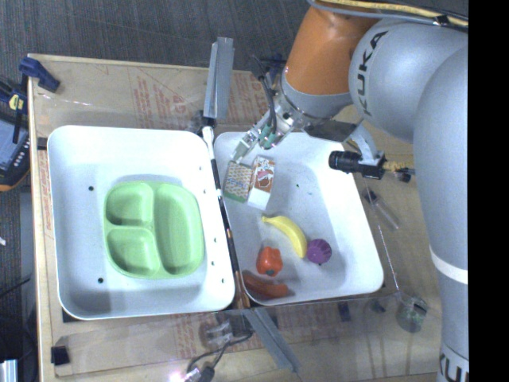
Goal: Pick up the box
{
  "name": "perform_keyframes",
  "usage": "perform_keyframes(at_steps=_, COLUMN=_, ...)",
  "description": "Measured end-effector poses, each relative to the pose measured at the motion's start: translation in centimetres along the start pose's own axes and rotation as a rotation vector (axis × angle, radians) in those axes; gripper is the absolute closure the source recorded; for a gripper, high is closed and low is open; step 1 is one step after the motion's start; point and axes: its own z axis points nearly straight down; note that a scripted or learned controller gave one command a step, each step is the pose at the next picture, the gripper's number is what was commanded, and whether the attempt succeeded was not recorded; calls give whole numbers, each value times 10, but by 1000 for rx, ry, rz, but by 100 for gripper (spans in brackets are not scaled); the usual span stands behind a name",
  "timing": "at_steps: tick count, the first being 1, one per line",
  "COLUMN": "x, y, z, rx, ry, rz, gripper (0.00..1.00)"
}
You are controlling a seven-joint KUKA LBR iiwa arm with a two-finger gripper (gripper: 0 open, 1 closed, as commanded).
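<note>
The box [248, 181] is a small printed carton with a green-and-white face and a red-and-white face. It is in the right bin [350, 213], near that bin's far left corner, tilted against the left wall. My gripper [261, 140] is directly above the box's top edge, reaching down from the grey arm with the orange band [326, 46]. Its tip is at or just touching the top of the box, and the view does not show whether the box is gripped.
The right bin also holds a yellow banana [288, 233], a purple fruit [319, 251], an orange-red pepper [270, 261] and a red sausage-like item [266, 286]. The left bin [71, 165] holds a green divided tray [153, 229].
</note>
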Motion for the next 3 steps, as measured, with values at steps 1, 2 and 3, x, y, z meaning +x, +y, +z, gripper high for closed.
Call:
perform_keyframes(at_steps=1, x=-25, y=-27, z=1, rx=0, ry=0, rz=480, gripper=100)
perform_keyframes(at_steps=2, x=-25, y=-27, z=1, rx=0, ry=0, rz=479, gripper=0)
perform_keyframes(at_steps=3, x=-32, y=-22, z=122, rx=-16, ry=-12, rz=560, gripper=0)
